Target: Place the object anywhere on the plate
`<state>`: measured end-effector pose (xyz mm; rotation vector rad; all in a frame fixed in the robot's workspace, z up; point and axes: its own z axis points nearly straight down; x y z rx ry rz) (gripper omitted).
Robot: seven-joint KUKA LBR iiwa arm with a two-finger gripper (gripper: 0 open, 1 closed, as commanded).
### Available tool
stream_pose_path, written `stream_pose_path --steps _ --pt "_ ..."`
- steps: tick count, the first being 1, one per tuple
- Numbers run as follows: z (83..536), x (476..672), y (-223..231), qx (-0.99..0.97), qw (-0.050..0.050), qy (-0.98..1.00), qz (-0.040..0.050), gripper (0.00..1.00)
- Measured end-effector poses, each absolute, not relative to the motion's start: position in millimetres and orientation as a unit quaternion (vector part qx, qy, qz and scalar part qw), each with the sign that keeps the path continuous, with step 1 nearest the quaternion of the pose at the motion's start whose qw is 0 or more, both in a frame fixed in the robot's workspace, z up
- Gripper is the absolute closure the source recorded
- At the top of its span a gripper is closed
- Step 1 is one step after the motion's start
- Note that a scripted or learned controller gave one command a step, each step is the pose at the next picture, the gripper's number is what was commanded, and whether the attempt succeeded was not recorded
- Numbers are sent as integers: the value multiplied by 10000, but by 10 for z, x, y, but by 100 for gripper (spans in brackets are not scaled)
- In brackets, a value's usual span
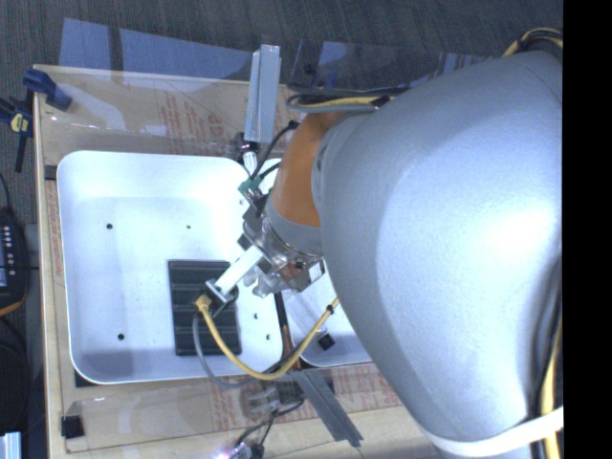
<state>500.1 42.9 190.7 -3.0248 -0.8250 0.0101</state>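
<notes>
Logged by me, one worktop point(134, 113), two white bins.
- Left bin point(86, 256): one dark ribbed slab point(191, 306) lay flat near its front edge, right of middle.
- Right bin point(349, 352): one small black piece point(323, 342) sat at its front left corner.
- Gripper point(279, 273): hung over the left bin's right edge, just beside the slab. I could not tell whether it was spread or closed.

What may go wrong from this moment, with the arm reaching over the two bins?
1. The gripper hangs by the right edge of the dark ribbed plate; an object released here may land on the floor of the left bin instead.
2. I cannot tell whether the gripper holds anything, so a release may place nothing.
</notes>
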Motion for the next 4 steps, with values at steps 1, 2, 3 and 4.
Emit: stream_pose_path --steps 1,2,3,4 --pt "1907 5001 427 -9648 33 -2630 34 0" --pt "1907 5696 636 -9911 0 -1333 24 0" --pt "1074 5455 1479 -9894 2 -1451 38 0" --pt "2476 5521 983 -9651 22 -2618 13 0"
